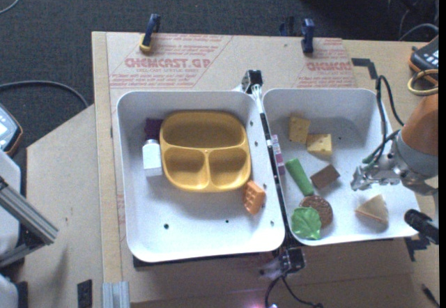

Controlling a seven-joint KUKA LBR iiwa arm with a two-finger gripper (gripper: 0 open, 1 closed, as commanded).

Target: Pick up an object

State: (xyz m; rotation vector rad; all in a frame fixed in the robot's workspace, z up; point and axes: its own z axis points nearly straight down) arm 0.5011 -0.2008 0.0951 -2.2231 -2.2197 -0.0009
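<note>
The gripper [364, 180] is hanging over the right bin [348, 99], just above the pale wedge [373, 210], probably lining up a grab; whether it's spread or pinched, I cannot tell. The brown block [325, 177] is lying just left of the wedge

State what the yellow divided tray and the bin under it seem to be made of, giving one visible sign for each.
Yellow divided tray: probably moulded plastic, smooth with a soft sheen; its rim and three compartments are rounded and one even colour.
Left white bin: likely thin formed plastic, matte white, with rounded corners and a rolled rim.
</note>
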